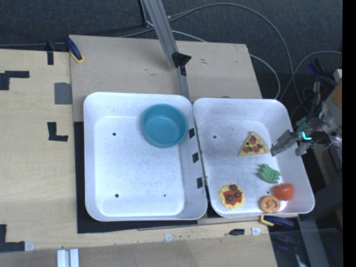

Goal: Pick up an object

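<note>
My gripper hangs over the right rim of the right bin, open, with nothing between its fingers. Just left of it lies a pizza slice. Below it sits a green leafy toy. Along the bin's front edge are a round mini pizza, an orange ring-shaped pastry and a red tomato. A blue bowl stands upright at the back right of the left bin.
A grey metal bar slants down from the top to the divide between the bins. Cables loop across the dark floor at the back right. Yellow clamps hold the bench corners.
</note>
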Motion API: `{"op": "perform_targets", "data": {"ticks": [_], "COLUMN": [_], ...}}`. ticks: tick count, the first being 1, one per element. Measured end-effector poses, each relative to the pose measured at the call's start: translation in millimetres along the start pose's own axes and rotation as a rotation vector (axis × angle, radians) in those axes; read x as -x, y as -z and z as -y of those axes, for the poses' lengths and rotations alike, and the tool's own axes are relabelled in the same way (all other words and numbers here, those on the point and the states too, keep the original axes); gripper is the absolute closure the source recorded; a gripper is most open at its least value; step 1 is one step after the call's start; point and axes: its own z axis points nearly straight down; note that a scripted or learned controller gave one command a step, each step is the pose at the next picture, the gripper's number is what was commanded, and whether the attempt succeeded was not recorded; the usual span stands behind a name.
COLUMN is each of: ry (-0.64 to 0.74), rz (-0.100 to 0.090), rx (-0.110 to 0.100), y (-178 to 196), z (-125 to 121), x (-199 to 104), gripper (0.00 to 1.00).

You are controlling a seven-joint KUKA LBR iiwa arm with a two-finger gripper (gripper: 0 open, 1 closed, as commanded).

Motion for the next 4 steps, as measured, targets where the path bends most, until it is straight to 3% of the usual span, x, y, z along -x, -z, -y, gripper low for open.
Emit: {"op": "perform_targets", "data": {"ticks": [1,4], "ry": [0.0,0.0], "rz": [0.0,-0.001], "rx": [0.0,-0.003], "y": [0,-151], "z": [0,-14], "x": [0,4], "gripper": [0.0,0.0]}}
